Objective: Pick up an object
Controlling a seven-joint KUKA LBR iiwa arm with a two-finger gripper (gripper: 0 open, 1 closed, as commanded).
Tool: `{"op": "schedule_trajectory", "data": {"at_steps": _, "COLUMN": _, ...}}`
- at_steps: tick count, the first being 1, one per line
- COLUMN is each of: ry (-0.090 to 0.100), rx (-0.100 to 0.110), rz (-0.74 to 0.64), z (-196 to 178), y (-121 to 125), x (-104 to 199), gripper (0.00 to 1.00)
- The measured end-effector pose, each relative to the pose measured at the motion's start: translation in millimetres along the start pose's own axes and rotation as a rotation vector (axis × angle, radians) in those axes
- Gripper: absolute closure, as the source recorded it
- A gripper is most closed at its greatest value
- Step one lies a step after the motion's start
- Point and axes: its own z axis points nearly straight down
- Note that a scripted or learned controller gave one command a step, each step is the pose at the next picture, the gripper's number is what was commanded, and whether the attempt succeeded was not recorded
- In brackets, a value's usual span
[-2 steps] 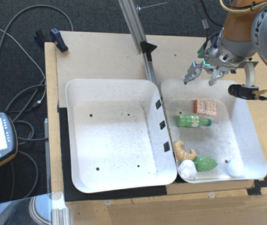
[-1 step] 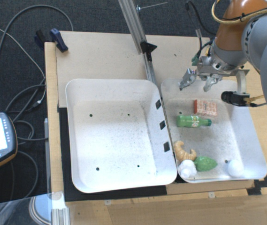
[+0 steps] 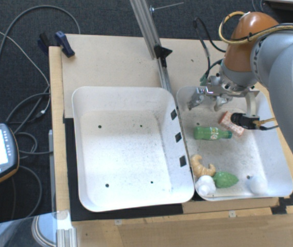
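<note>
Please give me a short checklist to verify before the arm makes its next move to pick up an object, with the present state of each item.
1. Objects present in right bin: ok; green bottle, pink block, croissant toy, green toy, white ball.
2. Hand above right bin: ok.
3. Hand holds nothing: cannot tell.
4. Green bottle lies apart from walls: ok.
5. Croissant toy easily reachable: not ok, close against the wall.

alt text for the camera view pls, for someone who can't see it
A grey robot arm's gripper hovers over the far end of the right bin, which holds a green bottle, a pink block and small toys; the left bin sits beside it.
</note>
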Motion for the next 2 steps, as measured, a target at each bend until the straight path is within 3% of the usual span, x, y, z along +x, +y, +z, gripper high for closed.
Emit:
{"op": "schedule_trajectory", "data": {"at_steps": 1, "ry": -0.001, "rx": -0.003, "rz": 0.000, "z": 7.5, "y": -0.1, "x": 0.6, "gripper": 0.00}}
{"op": "schedule_trajectory", "data": {"at_steps": 2, "ry": -0.001, "rx": -0.008, "rz": -0.001, "z": -5.2, "y": 1.2, "x": 1.0, "gripper": 1.00}}
